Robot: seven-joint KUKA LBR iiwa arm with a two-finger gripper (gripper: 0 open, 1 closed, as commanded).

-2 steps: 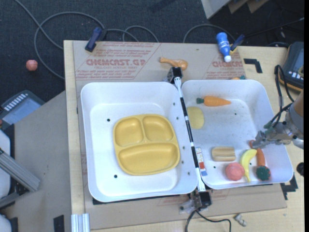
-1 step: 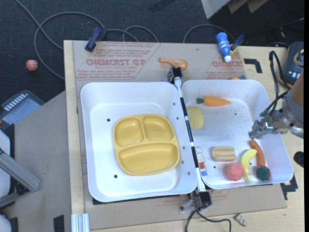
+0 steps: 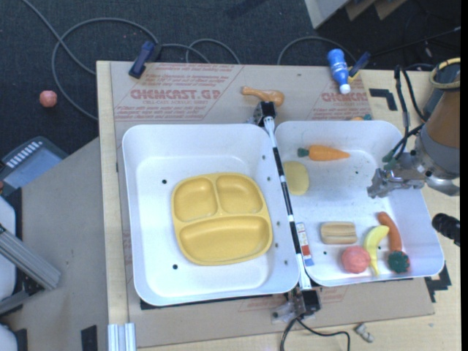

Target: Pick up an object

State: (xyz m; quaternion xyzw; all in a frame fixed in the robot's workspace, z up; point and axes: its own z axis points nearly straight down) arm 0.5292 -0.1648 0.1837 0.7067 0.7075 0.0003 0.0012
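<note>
The right bin (image 3: 417, 196) holds several toy foods. An orange carrot (image 3: 327, 153) lies at the back and a pale yellow round piece (image 3: 296, 177) sits by the left wall. A tan bun (image 3: 338, 232), a pink-red ball (image 3: 355, 260), a yellow banana (image 3: 375, 243), a red-orange sausage shape (image 3: 391, 230) and a green broccoli piece (image 3: 398, 262) lie near the front. My gripper (image 3: 382, 184) hangs over the bin's right middle, above bare floor, behind the banana and sausage. Nothing is visibly held.
The left bin (image 3: 146, 159) carries a yellow divided plate (image 3: 219, 218). On the board behind the bins lie a blue bottle (image 3: 338, 68), a blue clamp (image 3: 142, 58) and a tan object (image 3: 263, 93). A divider rail (image 3: 281, 196) runs between the bins.
</note>
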